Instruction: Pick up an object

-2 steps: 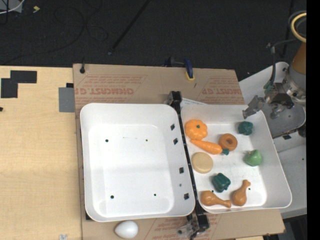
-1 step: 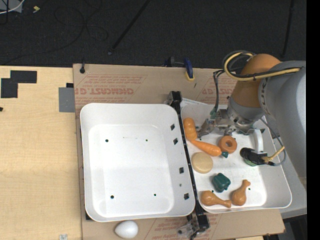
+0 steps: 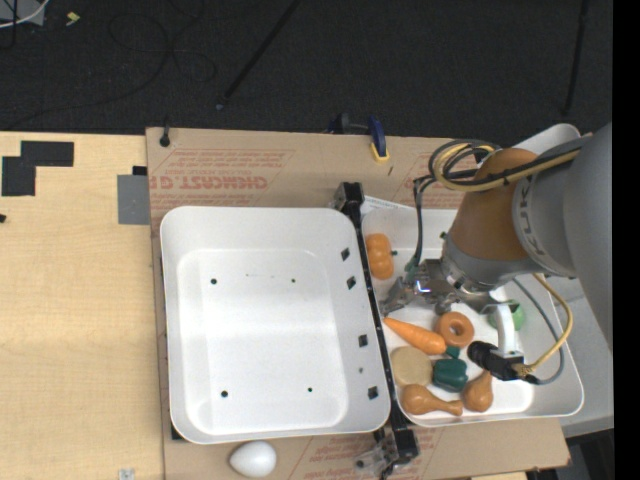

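Your hand (image 3: 418,290) is down inside the right bin (image 3: 548,393), near its left wall, with the grey arm reaching in from the right. You cannot tell from this angle whether the hand is apart or together, and nothing shows clamped in it.

Right bin contents:
- orange lumpy piece (image 3: 378,255) at the far left corner, just beside the hand
- carrot (image 3: 416,336) lying slantwise just in front of the hand; contact not resolvable
- orange ring (image 3: 456,328) right of the carrot's thick end
- pale round piece (image 3: 407,365) and teal block (image 3: 450,372) side by side below the carrot
- tan pear shape (image 3: 430,401) and orange gourd (image 3: 478,391) along the near wall
- green and white piece (image 3: 510,318) towards the right

The left bin (image 3: 260,318) shows its white floor. Both bins rest on a cardboard sheet (image 3: 250,173) on the counter (image 3: 70,318). A white egg (image 3: 252,458) lies on the cardboard just outside the left bin's near edge.
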`<state>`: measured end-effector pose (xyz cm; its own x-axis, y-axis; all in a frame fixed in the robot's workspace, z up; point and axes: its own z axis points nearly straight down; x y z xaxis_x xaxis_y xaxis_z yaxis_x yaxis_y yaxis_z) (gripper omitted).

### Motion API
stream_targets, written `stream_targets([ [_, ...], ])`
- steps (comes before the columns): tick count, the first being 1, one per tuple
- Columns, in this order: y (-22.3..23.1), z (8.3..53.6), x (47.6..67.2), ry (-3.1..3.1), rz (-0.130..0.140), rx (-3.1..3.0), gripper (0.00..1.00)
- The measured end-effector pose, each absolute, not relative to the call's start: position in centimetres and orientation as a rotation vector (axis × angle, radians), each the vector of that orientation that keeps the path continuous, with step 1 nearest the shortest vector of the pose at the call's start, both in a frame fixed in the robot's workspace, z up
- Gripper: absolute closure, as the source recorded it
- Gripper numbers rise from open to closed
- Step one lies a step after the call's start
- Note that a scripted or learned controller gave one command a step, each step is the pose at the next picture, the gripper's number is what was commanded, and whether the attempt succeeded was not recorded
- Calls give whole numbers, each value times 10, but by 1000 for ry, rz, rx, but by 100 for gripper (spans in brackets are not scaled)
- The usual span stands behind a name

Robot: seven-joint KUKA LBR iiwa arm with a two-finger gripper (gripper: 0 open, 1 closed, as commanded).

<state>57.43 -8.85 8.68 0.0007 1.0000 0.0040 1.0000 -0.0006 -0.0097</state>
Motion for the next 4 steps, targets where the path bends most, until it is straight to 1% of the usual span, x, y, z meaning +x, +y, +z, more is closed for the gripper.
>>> stream_targets([
  [1,-92,97,577,-2210,5,-2225,100],
  [2,-120,87,607,-2220,1,-2223,100],
  [3,-27,227,646,-2238,-17,-2216,100],
  [4,-55,240,644,-2221,1,-2222,100],
])
